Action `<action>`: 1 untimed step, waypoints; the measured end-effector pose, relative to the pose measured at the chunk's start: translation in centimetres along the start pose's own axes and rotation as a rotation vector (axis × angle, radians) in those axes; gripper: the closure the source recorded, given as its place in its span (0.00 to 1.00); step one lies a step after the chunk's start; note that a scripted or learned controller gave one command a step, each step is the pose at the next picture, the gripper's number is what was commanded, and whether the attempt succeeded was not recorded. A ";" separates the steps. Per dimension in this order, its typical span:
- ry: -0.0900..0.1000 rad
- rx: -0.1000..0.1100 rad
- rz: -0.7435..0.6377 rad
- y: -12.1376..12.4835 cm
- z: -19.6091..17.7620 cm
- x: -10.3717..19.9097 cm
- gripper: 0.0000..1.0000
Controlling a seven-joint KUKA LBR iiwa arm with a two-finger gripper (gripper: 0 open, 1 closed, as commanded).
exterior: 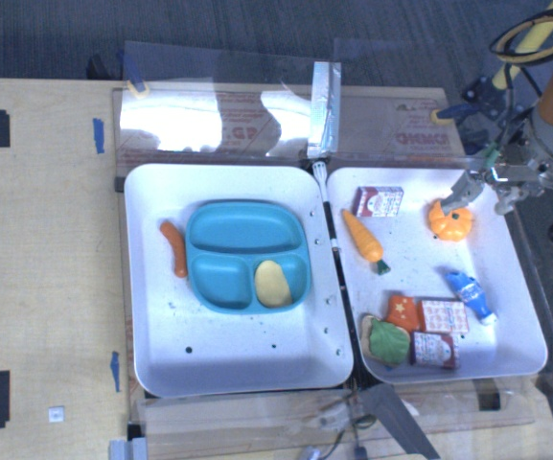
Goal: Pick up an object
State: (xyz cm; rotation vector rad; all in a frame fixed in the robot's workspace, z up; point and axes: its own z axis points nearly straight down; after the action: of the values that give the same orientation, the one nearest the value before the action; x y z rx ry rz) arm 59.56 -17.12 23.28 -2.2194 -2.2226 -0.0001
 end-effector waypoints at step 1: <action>-0.002 -0.016 -0.025 3.1 11.8 0.2 0.00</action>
State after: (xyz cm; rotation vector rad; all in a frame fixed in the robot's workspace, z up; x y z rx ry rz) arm 62.61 -16.91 11.52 -2.2006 -2.2598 -0.0157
